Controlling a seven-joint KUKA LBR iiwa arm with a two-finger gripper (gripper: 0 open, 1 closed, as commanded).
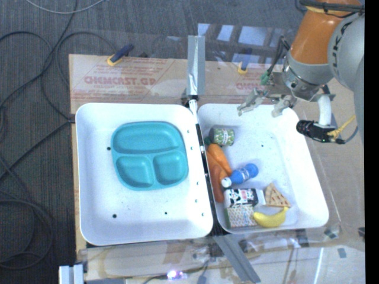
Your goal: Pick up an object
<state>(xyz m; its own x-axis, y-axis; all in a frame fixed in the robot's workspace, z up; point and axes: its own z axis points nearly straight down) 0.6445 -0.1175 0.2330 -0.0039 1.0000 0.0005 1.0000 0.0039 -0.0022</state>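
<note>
Partly, the arm is cut off at the upper right edge. Small print on the carton and packet cannot be read. A teal divided tray is seen in the left bin. In the right bin, a green can is set near the far left corner, with a carrot along the left wall and a blue bottle beside it. A banana and cracker are grouped at the near edge. The pincer is seen spread wide over the right bin's far edge, nothing pinched, well apart from the objects.
</note>
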